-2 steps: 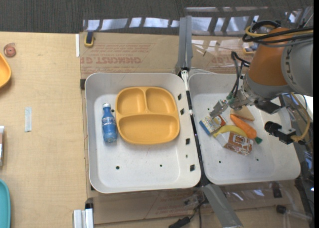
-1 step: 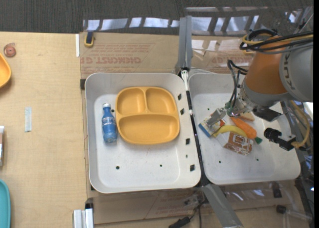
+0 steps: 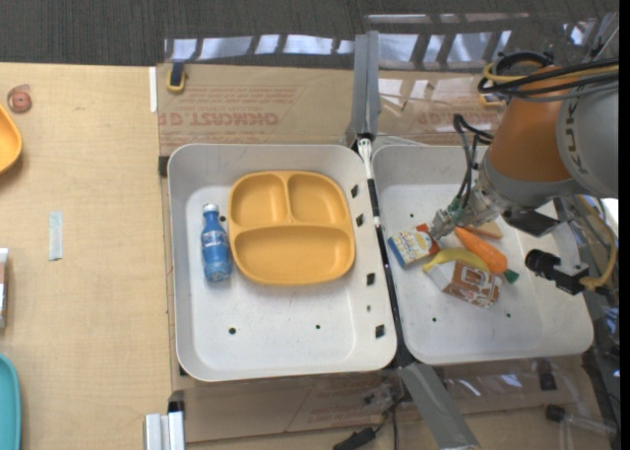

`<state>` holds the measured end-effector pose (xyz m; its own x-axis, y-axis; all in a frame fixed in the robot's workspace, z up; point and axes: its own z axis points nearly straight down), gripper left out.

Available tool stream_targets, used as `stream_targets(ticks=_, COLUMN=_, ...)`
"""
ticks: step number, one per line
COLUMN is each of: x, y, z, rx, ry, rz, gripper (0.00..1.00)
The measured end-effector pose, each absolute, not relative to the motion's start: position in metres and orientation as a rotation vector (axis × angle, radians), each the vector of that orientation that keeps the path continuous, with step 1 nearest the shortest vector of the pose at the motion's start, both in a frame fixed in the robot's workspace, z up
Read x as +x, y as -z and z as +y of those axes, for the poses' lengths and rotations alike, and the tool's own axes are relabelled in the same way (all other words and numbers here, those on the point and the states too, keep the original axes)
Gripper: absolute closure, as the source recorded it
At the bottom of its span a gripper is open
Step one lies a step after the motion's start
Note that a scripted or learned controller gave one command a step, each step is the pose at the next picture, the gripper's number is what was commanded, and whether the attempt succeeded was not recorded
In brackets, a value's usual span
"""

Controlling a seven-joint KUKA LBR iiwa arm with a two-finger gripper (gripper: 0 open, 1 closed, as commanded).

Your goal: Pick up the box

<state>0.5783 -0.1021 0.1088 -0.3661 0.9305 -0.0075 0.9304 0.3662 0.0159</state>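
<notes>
the box (image 3: pixel 408 245) is a small flat carton with blue, white and red print. it lies on its broad face on the floor of the right bin, near that bin's left wall, turned at a slant, with 1 end touching a yellow banana.

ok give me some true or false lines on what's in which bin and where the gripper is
1. The yellow divided plate lies in the left bin. True.
2. The blue bottle lies in the right bin. False: it lies in the left bin, beside the plate.
3. The carrot lies in the right bin. True.
4. The gripper is over the left bin. False: it is over the right bin, near the box.
5. The banana sits on the plate. False: it is in the right bin.
</notes>
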Motion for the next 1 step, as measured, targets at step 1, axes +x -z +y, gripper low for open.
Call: stream_targets(ticks=1, x=0.5783, y=-0.1088, z=-0.1021, rx=1.76, ry=-0.014, rz=2.584, gripper=0.0)
